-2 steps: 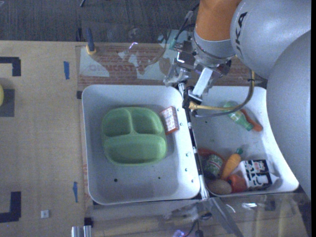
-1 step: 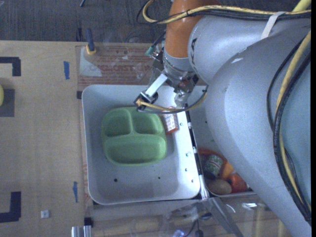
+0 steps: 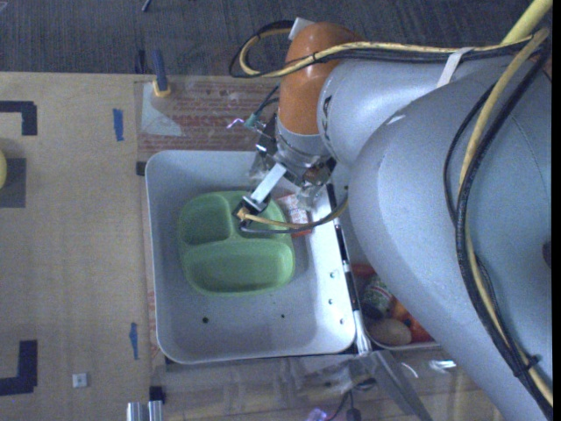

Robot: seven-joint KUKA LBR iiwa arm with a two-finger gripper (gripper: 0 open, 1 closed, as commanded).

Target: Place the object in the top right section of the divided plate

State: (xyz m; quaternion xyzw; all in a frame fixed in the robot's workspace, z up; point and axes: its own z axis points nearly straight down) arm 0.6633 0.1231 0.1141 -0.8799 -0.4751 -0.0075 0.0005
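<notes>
A green divided plate (image 3: pixel 230 251) lies in the white bin (image 3: pixel 263 331), with two small sections at the top and one long section below. My gripper (image 3: pixel 296 193) hangs over the plate's upper right section, close to the bin's right wall. A small reddish and pale thing (image 3: pixel 296 212) shows just under the gripper at the plate's upper right edge; whether it is held or resting there is hidden by the wrist.
The second bin (image 3: pixel 396 347) at the right holds several colourful items, among them a tan rounded one (image 3: pixel 392 331). The big grey arm covers most of that bin. Wooden bench with blue tape marks (image 3: pixel 118 123) lies to the left.
</notes>
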